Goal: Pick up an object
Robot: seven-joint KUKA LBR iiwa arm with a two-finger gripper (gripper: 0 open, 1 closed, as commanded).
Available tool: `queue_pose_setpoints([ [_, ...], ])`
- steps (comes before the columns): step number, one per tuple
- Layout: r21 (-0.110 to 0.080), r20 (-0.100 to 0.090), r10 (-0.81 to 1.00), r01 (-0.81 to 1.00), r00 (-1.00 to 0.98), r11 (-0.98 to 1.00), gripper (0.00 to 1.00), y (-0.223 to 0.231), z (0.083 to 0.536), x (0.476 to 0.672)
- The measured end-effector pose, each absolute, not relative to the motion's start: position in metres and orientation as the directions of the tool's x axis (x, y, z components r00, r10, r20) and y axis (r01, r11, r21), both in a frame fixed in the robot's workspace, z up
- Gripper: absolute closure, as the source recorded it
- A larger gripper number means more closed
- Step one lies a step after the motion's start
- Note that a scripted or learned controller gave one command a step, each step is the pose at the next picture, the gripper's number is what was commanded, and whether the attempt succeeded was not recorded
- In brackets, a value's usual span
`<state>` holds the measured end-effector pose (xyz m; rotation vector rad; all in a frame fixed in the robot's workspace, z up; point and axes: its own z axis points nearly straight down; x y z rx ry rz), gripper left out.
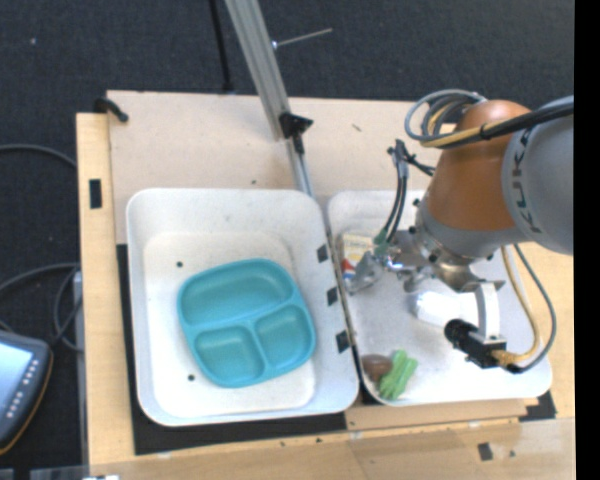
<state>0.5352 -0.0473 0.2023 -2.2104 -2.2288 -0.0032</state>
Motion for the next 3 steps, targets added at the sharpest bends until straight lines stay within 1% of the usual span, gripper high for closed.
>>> queue_pose_setpoints([
  [1,0.001,-0.002,1.000,1.000,0.004,-0.004,0.00,-0.081,0.201,0.520],
  [2,0.001,0.004,1.000,1.000,-0.010,0.010,0.00,0.011,0.212,0.490],
  [3,0.000,0.002,1.000,1.000,-0.009,0.009,0.00,0.066,0.205,0.490],
])
